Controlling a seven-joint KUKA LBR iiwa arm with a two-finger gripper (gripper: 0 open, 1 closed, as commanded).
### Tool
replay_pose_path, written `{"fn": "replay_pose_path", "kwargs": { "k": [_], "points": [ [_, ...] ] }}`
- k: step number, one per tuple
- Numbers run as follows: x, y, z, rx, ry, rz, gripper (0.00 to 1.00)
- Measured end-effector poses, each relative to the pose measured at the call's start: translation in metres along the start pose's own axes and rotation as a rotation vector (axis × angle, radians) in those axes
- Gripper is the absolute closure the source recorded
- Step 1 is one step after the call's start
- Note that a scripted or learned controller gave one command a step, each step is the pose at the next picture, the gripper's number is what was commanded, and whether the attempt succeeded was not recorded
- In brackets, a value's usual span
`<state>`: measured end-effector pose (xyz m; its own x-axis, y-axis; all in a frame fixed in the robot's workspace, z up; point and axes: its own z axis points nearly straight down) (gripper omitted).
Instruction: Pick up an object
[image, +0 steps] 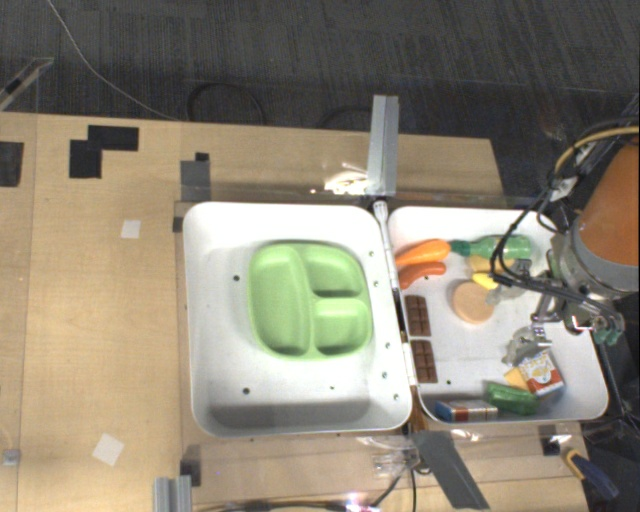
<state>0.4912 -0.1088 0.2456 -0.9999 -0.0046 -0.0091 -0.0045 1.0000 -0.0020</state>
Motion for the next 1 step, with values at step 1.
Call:
{"fn": "replay_pose_path", "kwargs": {
  "k": [1],
  "points": [
    [-0.0104,0.0037,0.1454,-0.003,0.007,-0.062,0.0]
  ]
}}
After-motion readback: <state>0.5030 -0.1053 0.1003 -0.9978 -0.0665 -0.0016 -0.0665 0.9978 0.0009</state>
